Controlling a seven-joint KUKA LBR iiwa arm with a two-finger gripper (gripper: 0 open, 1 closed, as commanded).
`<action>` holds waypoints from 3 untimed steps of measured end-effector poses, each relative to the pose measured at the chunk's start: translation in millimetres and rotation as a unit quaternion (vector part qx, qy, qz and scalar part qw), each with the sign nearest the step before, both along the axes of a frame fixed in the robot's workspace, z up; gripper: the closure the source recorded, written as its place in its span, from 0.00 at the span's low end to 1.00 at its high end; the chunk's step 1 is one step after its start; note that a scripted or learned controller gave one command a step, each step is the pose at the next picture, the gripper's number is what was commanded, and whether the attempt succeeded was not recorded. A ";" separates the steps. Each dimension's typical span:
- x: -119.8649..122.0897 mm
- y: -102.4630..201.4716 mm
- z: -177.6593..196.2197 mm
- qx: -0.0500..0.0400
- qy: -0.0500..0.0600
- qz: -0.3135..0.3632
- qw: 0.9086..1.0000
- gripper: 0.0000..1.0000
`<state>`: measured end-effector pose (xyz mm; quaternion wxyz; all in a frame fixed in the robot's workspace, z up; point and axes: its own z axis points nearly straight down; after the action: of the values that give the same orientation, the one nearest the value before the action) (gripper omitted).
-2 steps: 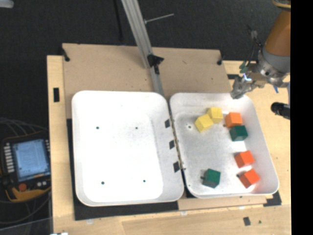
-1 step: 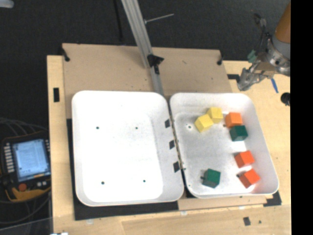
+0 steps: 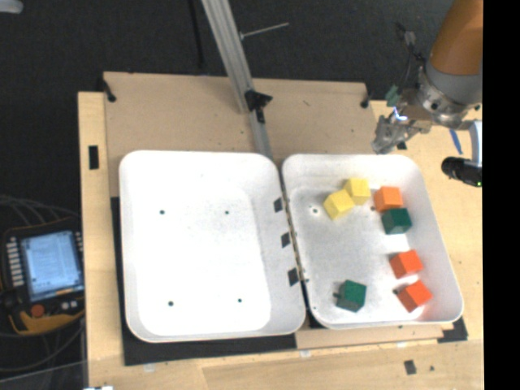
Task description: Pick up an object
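The right bin (image 3: 325, 242) holds several small blocks: two yellow ones (image 3: 347, 198) touching near its upper middle, an orange block (image 3: 388, 197) with a dark green block (image 3: 396, 220) just below it, two more orange blocks (image 3: 405, 263) (image 3: 414, 296) down the right side, and a green block (image 3: 351, 295) near the front. My gripper (image 3: 387, 139) hangs above the bin's far right rim, up and to the right of the yellow pair, with nothing seen in it.
The left bin (image 3: 199, 242) lies beside the right one, a row of dark clips along their shared edge. A slanted metal post (image 3: 231, 47) rises behind the bins. A handheld screen device (image 3: 45, 270) sits off the bench at the left.
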<state>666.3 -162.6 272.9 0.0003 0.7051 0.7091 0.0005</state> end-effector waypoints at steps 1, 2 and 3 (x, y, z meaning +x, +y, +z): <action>-26.4 47.3 -8.4 0.000 0.001 0.000 1.000 1.00; -42.3 89.6 -20.9 0.000 0.001 0.000 1.000 1.00; -65.6 145.3 -23.8 0.001 0.001 0.001 1.000 1.00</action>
<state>600.8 -17.3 249.2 -0.0007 0.7046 0.7096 0.0002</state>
